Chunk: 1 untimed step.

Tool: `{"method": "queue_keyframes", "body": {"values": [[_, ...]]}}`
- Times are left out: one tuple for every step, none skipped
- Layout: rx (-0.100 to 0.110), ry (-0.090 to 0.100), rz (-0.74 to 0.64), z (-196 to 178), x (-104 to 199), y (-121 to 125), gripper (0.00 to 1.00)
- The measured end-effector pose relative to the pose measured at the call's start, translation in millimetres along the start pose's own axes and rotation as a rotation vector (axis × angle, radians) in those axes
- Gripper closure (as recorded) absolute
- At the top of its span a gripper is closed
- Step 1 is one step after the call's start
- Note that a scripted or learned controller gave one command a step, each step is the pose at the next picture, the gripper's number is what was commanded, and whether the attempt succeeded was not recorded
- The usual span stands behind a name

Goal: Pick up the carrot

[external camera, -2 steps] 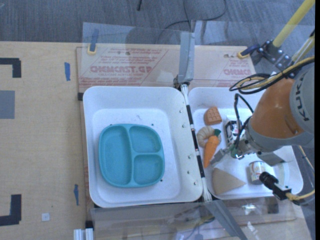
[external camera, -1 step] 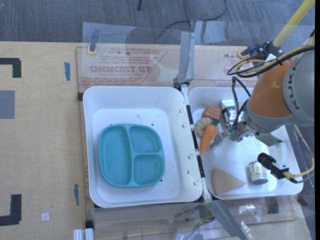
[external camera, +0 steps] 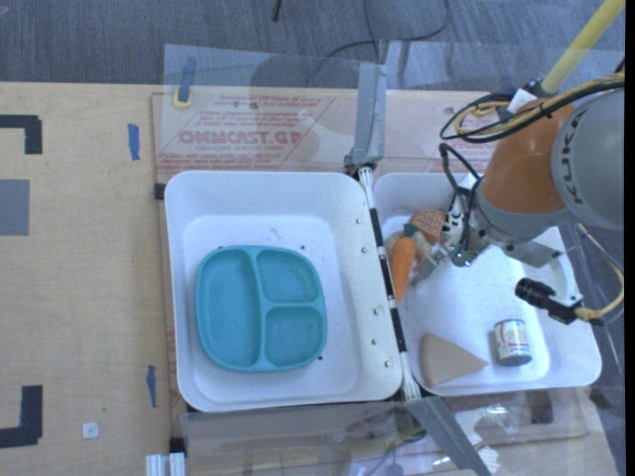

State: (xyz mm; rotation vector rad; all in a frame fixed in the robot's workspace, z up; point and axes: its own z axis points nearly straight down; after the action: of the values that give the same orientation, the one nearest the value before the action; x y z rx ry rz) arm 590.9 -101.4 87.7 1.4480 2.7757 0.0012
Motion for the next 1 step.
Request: {"method": "queue_keyframes", "body": {"values": [[-0.006,-0.008,0.003,-9.7,-3.8,1.1,1.0]]}}
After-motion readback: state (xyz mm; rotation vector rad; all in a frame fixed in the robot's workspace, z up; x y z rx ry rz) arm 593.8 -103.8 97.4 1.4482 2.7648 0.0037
